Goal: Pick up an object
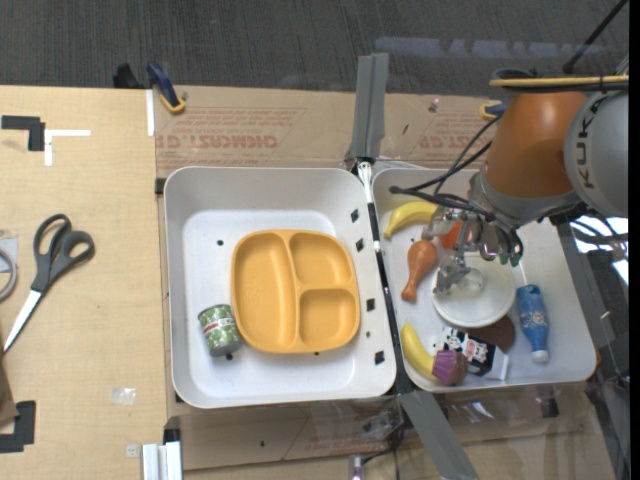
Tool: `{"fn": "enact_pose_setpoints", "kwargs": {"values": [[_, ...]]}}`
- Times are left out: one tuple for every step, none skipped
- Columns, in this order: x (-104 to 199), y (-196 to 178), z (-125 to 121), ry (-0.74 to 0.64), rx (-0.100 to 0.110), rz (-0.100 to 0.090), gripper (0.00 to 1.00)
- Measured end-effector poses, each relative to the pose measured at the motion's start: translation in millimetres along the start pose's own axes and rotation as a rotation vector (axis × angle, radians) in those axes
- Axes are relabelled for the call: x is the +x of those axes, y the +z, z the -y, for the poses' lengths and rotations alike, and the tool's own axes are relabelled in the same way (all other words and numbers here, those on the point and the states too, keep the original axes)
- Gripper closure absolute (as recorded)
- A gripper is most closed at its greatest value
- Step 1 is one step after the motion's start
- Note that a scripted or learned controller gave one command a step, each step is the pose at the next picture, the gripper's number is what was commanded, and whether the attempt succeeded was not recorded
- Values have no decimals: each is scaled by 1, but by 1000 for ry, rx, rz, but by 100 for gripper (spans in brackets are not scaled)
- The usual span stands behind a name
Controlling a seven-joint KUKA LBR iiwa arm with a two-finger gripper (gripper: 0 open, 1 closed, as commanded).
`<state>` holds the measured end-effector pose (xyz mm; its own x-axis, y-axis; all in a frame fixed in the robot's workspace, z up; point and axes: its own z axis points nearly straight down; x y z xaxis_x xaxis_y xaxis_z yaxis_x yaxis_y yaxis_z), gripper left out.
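Note:
My gripper [458, 268] hangs over the right bin [570, 268], just above the white plate [480, 306]. A brown toy drumstick [419, 265] lies directly to its left, and a yellow banana [408, 216] lies at the bin's back left. A small orange item [452, 234] shows partly under the wrist. A blue bottle [533, 320] lies to the right of the plate. At the bin's front are a second banana [416, 351], a purple item [448, 367], a black and white package [476, 353] and a brown item [502, 332].
The left bin [190, 268] holds a yellow divided plate [296, 290] and a green can [218, 329]. Scissors [48, 263] lie on the bench at far left. A grey divider post [368, 108] stands between the bins at the back.

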<state>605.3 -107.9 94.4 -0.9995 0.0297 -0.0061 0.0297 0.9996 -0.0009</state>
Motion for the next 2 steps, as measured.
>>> {"fn": "enact_pose_setpoints", "kwargs": {"values": [[3,2,-11,42,-1,-3,0],[8,3,-15,304,0,-6,0]]}}
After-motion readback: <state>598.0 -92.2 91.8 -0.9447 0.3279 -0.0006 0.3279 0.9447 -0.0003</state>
